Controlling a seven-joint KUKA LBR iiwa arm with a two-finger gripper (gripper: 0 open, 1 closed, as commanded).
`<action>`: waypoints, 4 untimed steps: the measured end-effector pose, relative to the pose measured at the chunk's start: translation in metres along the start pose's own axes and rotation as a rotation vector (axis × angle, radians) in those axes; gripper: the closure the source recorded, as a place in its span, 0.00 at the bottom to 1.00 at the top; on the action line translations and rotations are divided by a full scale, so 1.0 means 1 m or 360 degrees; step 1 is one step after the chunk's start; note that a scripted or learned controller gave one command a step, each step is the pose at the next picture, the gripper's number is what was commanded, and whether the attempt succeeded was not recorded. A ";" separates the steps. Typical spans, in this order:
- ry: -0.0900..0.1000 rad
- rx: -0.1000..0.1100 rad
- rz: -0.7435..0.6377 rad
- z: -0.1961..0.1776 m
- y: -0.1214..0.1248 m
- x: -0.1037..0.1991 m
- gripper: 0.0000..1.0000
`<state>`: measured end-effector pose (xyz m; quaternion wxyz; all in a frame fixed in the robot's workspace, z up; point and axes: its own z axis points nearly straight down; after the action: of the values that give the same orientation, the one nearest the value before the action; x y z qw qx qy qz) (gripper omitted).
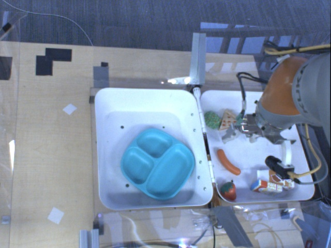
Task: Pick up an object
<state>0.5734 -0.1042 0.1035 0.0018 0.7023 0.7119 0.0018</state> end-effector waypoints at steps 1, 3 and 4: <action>-0.0005 -0.0017 -0.0126 0.013 -0.039 0.014 0.00; -0.0004 -0.0029 0.0239 0.001 -0.057 0.005 1.00; -0.0004 -0.0028 0.0240 0.001 -0.057 0.005 0.00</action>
<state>0.5166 -0.1001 0.1020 0.0088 0.7538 0.6570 0.0075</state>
